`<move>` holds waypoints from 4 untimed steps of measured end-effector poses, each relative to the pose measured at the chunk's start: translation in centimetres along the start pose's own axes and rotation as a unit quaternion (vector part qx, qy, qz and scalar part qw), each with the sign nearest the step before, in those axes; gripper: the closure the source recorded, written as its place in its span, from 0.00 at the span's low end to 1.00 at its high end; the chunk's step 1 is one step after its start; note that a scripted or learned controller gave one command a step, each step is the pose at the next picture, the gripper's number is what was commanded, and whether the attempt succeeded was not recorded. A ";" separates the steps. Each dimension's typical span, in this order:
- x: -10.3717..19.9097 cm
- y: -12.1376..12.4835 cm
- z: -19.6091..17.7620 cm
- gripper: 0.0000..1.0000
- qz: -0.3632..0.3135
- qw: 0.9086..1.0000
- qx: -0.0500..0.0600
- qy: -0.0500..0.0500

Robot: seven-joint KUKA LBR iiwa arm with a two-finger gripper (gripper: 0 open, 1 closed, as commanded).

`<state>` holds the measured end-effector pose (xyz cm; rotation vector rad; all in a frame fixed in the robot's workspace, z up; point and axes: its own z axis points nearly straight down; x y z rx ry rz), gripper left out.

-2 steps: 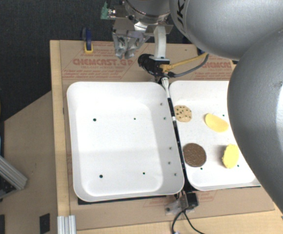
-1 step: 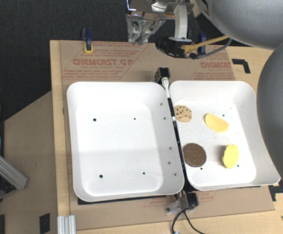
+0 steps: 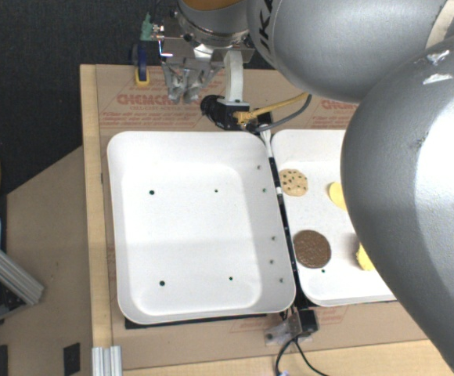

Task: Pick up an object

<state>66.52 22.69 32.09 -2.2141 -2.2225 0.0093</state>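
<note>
The gripper (image 3: 184,92) hangs at the 12 o'clock side of the left bin (image 3: 188,237), just past that bin's far rim and over the brown table (image 3: 95,288), where red lettering is printed. It is not over either bin's floor. Nothing can be seen between the jaws, and whether they are apart or together I cannot tell from this angle. The grey arm (image 3: 383,61) sweeps in from 3 o'clock and covers much of the right bin (image 3: 325,288).

The things to pick all lie in the right bin, well apart from the gripper. A pale cookie (image 3: 293,182) with dark chips lies flat near that bin's 9 o'clock wall, toward the far end. A dark cookie (image 3: 311,249), round and brown, lies flat at 6 o'clock of the pale one, apart from it and also close to the 9 o'clock wall. At 3 o'clock of the pale cookie a yellow piece (image 3: 336,194) shows at the arm's edge, partly hidden. A second yellow piece (image 3: 364,257) shows at 3 o'clock of the dark cookie, also cut off by the arm; what either one is cannot be told.

The two bins stand touching side by side.
</note>
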 end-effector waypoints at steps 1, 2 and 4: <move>-1.6 0.1 -4.6 1.00 0.002 1.000 -0.007 0.001; -5.4 0.1 -9.6 1.00 0.004 1.000 -0.008 0.001; -2.0 0.1 -4.6 1.00 0.002 1.000 -0.007 0.001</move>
